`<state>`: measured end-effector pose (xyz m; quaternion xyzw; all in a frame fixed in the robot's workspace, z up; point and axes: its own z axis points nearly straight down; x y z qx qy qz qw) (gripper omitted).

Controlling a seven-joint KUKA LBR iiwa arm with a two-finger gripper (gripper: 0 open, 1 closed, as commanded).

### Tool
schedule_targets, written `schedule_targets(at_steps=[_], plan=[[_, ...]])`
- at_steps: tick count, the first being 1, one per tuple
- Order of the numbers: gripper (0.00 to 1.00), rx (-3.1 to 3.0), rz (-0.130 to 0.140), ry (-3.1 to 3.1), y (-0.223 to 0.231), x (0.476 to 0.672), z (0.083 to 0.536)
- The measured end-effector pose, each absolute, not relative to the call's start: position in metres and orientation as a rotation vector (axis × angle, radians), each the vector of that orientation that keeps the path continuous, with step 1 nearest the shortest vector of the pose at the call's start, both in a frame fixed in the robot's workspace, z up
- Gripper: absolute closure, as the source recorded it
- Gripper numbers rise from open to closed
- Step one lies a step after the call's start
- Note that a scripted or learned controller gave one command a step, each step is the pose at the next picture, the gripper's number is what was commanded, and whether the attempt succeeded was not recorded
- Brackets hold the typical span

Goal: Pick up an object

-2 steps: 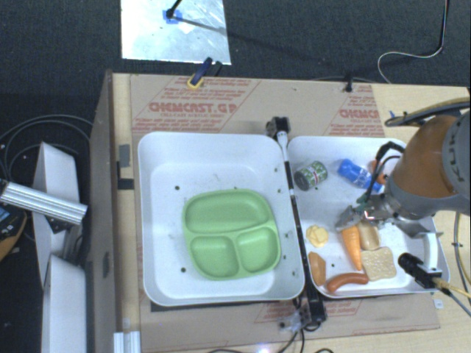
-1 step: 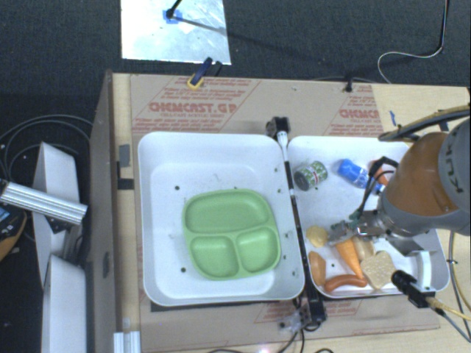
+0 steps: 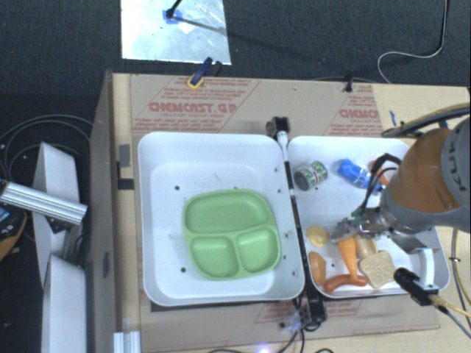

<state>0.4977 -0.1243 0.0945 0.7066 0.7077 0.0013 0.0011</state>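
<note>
At the near edge of the right bin (image 3: 441, 274), a slice of toast (image 3: 377, 268) is lying flat, and this bin is serving as the landmark for everything else. Just left of the toast, a toy carrot (image 3: 349, 254) is lying with its long axis running from the bin's middle toward its near wall, its narrow tip pointing at the near edge. An orange sausage (image 3: 329, 276) is curving along the near wall, touching the carrot's tip end. A small pale yellow piece (image 3: 317, 235) is sitting near the bin's left wall. Toward the far side of the bin, a small green-labelled can (image 3: 311, 175) is lying on its side, with a blue object (image 3: 354, 173) to its right. The gripper (image 3: 358, 229) is hanging low over the middle of the bin, right at the wide end of the carrot; whether its fingers are apart or together cannot be told. Left of the right bin, the left bin (image 3: 163, 160) is holding a green divided plate (image 3: 231, 232).
</note>
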Motion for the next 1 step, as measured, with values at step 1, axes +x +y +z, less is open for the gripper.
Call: schedule_targets(at_steps=[1], plan=[[1.00,2.215,0.005,2.226,-0.0371,0.5307,0.1849]])
